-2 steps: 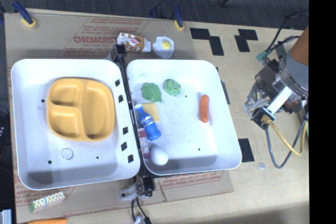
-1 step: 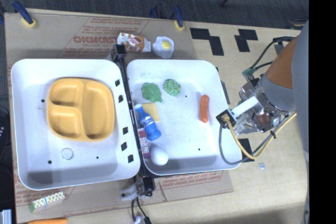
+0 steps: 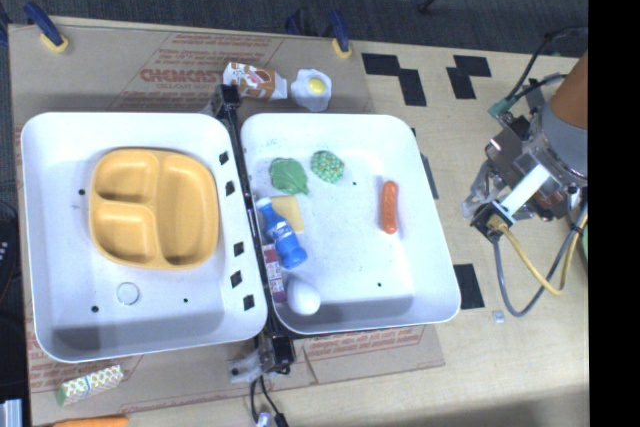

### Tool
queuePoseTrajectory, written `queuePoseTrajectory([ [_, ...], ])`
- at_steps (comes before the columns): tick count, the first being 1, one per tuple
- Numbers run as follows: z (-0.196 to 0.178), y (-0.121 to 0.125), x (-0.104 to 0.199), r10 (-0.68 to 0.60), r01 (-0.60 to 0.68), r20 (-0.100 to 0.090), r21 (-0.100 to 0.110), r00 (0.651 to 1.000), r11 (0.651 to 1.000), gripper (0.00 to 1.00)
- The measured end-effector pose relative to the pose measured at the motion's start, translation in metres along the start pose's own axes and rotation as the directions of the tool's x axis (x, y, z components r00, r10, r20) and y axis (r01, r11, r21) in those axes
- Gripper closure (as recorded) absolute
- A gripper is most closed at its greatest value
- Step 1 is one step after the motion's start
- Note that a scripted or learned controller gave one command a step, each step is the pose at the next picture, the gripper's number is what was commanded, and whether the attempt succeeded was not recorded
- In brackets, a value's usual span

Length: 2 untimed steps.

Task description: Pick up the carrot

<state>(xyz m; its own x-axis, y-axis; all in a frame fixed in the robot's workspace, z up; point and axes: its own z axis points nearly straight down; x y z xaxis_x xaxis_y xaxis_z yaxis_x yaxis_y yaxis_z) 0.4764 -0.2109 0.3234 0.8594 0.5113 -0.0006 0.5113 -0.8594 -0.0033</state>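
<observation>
The carrot (image 3: 388,206) lies upright-lengthwise near the right side of the right bin (image 3: 425,245), apart from the other items. To its left sit a green dotted ball (image 3: 327,165), a green leafy piece (image 3: 289,176), a yellow block (image 3: 288,211), a blue bottle (image 3: 281,233) and a white round object (image 3: 303,297). The left bin (image 3: 50,245) holds a yellow divided tray (image 3: 155,207). The tool (image 3: 497,205) hovers over the tabletop (image 3: 520,345), well right of the right bin; whether it is released or clenched cannot be told.
</observation>
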Motion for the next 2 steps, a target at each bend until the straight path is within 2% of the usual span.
queuePoseTrajectory([
  [1, 0.005, 0.0, 0.0, 0.048, -0.048, 0.002, 0.003, 0.999, 0.999, 1.0],
  [2, 0.019, 0.0, 0.0, -0.169, 0.169, 0.0, 0.003, 0.986, 0.986, 1.0],
])
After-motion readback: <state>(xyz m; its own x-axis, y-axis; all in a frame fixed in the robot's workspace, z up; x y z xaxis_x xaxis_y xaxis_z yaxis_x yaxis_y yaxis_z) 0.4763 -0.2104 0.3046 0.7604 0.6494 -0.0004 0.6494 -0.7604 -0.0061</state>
